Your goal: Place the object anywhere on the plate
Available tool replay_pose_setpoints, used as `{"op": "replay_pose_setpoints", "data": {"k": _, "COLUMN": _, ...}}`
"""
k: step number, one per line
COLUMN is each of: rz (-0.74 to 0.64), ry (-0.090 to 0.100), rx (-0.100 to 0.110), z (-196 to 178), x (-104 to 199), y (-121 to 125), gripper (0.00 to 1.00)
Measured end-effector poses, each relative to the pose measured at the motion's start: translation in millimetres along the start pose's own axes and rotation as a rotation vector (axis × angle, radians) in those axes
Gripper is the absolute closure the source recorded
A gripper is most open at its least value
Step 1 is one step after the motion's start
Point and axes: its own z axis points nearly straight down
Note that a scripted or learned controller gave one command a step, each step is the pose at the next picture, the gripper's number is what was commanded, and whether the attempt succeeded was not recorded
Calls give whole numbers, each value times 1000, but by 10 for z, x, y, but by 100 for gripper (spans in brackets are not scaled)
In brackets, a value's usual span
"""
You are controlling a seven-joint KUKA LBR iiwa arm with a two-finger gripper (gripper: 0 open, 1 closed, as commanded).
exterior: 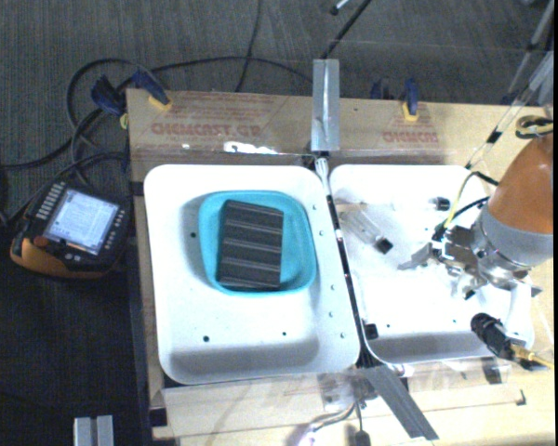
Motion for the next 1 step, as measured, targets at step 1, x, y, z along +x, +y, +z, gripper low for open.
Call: {"op": "replay_pose_setpoints", "data": {"k": 1, "rz": 55, "ry": -6, "rx": -6, "z": 396, "x": 629, "y": -219, "gripper": 0}}
